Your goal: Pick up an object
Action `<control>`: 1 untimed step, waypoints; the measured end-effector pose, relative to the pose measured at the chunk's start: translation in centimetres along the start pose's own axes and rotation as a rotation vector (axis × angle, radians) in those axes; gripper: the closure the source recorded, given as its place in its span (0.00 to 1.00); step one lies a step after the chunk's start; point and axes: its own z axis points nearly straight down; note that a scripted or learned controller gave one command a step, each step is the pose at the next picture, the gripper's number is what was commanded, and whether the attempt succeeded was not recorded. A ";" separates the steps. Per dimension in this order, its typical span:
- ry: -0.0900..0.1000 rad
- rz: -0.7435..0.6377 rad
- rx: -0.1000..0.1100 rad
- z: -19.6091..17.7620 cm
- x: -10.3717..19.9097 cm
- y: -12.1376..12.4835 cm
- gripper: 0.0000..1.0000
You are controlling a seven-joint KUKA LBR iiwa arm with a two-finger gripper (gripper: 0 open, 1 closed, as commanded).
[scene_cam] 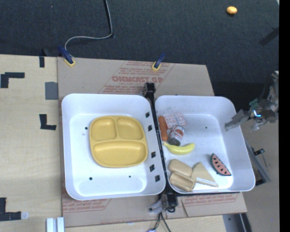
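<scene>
The right bin (213, 108) holds several toy foods. Along its left wall lie an orange sausage (161, 127), a small can (176, 134) and a printed packet (175, 119). A yellow banana (180, 148) lies just below the can. Near the front are tan bread-like pieces (181, 175), a pale wedge (202, 174) and a watermelon slice (220, 165). My gripper (248, 117) hangs at the bin's right rim, well apart from all the objects, with nothing seen in it.
The left bin (74, 108) holds a yellow divided plate (118, 140). Black clips join the two bins along the middle wall (153, 136). Cardboard lies under both bins. A small orange ball (231, 10) sits on the dark floor at the far right.
</scene>
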 end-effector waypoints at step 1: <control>0.002 -0.001 0.003 16.0 1.9 2.5 0.00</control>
